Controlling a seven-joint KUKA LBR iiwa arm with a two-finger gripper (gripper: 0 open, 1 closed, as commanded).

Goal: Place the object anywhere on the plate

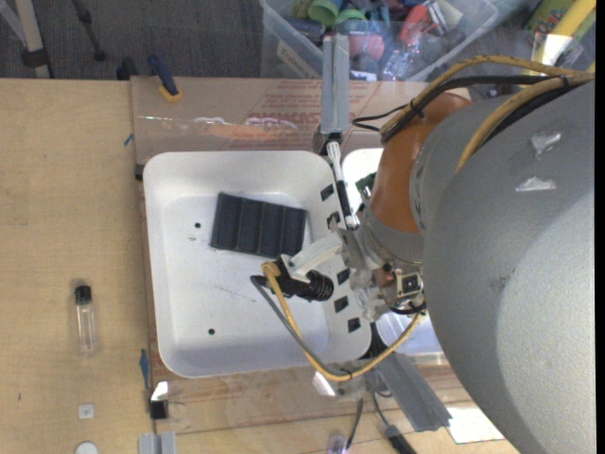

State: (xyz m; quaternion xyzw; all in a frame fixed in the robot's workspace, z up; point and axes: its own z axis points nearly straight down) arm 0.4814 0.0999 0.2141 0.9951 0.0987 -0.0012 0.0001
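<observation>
Whether the gripper (352, 282) is open or closed cannot be told; the dark ribbed rectangular slab (257, 225) lies flat in the left white bin (180, 348), long axis roughly left-right.

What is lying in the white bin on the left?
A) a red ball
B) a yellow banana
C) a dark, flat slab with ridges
C: a dark ridged slab lies flat in the left bin, near its far side.
</observation>
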